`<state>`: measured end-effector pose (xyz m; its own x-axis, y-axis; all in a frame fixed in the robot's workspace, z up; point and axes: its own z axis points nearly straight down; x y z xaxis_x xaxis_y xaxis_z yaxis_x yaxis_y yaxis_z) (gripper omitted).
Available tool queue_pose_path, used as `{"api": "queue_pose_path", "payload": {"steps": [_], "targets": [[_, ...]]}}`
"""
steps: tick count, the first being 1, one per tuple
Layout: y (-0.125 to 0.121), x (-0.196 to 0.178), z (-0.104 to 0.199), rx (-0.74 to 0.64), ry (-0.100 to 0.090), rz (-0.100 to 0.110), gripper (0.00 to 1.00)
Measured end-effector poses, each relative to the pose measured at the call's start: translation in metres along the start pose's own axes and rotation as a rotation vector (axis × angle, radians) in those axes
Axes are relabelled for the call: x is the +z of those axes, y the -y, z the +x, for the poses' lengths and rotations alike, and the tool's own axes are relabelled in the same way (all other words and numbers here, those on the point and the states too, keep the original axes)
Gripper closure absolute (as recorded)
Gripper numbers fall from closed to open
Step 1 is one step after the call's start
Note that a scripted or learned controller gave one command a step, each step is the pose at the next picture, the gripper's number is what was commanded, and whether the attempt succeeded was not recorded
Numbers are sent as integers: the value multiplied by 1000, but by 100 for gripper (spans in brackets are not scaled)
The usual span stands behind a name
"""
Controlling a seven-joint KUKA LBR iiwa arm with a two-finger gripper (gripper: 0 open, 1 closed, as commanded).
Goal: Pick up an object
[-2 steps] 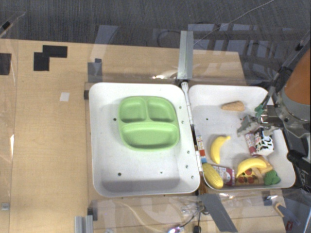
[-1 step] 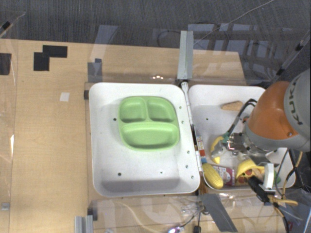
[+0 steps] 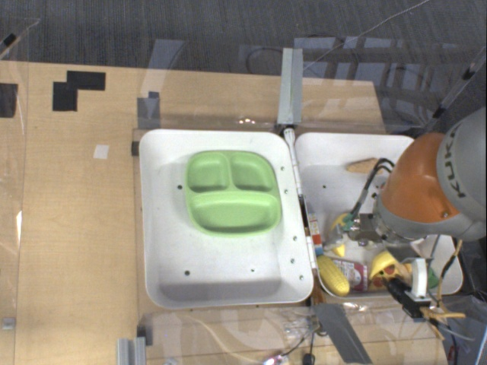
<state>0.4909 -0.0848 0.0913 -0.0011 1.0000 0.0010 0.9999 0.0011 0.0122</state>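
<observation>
Objects for picking are lying in the right bin, bunched beside the gripper: an ear of corn just below and left of it, a yellow piece just below and right. Far to its left, a green divided plate is sitting in the left bin on the worktop. Whether the gripper is spread or pinching, I cannot tell.
</observation>
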Motion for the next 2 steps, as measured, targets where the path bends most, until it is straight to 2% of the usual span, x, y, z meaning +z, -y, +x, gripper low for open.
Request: {"api": "queue_pose_path", "payload": {"steps": [1,2], "targets": [[-4,-12,2,-1,-2,-11,100],[-76,-93,72,51,0,8,100]]}}
